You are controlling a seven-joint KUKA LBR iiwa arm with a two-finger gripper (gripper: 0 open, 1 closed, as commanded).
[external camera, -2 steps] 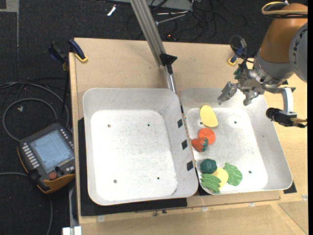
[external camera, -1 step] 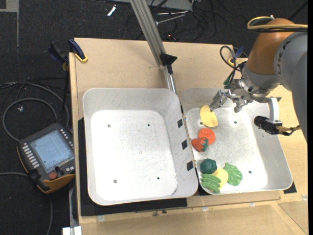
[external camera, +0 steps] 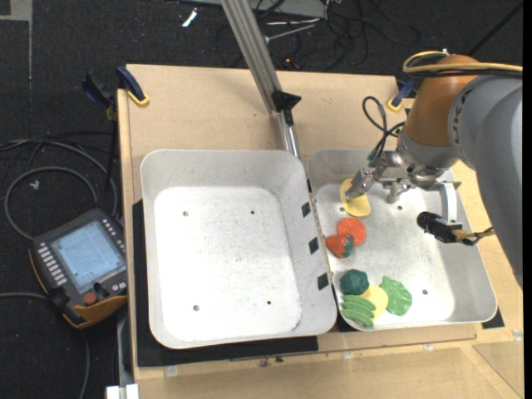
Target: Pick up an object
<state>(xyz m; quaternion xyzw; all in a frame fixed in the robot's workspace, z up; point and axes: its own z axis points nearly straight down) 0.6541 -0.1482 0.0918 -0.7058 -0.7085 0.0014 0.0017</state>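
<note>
While the gripper (external camera: 363,186) sits low over the right bin (external camera: 465,293), its fingers look pinched on the pale yellow object (external camera: 354,199) near the bin's back left. Object seems barely off the floor, so lift appears just begun; raising clear is left. Red-orange toy (external camera: 345,236) and green pile (external camera: 374,296) untouched.

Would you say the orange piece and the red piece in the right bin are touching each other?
Touching. The camera view shows the orange piece pressed against the red piece, their outlines overlapping with no white bin floor visible between them.
</note>
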